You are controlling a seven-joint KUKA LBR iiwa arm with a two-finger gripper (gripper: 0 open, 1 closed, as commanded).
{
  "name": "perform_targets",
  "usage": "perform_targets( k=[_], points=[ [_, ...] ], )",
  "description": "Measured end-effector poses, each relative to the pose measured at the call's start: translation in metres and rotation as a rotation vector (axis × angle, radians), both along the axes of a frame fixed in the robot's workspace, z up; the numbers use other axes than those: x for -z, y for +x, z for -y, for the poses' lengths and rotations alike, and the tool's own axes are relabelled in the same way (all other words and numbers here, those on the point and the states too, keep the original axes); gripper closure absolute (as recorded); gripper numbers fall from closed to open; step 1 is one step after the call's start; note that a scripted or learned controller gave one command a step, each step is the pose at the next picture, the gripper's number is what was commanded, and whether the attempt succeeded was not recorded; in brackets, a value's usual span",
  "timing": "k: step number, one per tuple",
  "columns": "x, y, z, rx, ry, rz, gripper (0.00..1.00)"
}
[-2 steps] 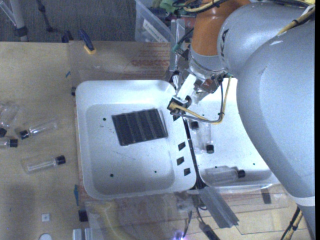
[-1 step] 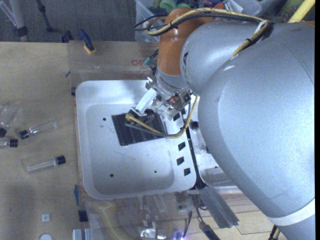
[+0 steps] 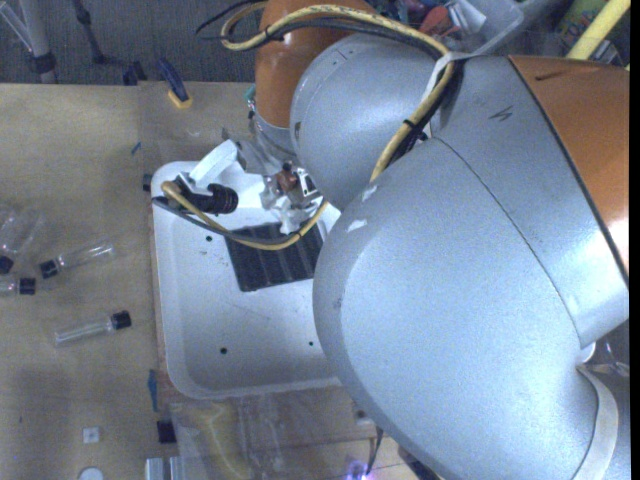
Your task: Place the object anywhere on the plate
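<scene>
Arm (image 3: 470, 268): mine, grey, with an orange band; it covers most of the right side.
Claw (image 3: 290, 200): at the far end of the bin, over the mat; grip state, I cannot tell.
Cable (image 3: 250, 230): yellow and black, looped beside my claw.
Bin (image 3: 200, 308): white, shallow.
Mat (image 3: 275, 261): dark ribbed rectangle lying in the bin.
Object, plate: I cannot make out either.
Vials (image 3: 92, 326): clear with black caps, on the bench (image 3: 70, 168) left of the bin.

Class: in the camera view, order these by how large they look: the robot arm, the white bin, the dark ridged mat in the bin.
1. robot arm, though nearness to the camera inflates it
2. white bin
3. dark ridged mat
</scene>
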State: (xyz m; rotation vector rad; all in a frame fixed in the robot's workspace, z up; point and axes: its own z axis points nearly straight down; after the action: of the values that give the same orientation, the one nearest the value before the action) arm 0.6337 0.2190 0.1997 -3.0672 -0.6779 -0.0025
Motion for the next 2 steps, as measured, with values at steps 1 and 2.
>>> perform_targets(
  k=[1,2],
  points=[
    [0.07,0.01,-0.004,0.238,0.0,-0.001,1.0],
    [0.0,-0.009,0.0,-0.294,-0.001,-0.007,1.0]
  ],
)
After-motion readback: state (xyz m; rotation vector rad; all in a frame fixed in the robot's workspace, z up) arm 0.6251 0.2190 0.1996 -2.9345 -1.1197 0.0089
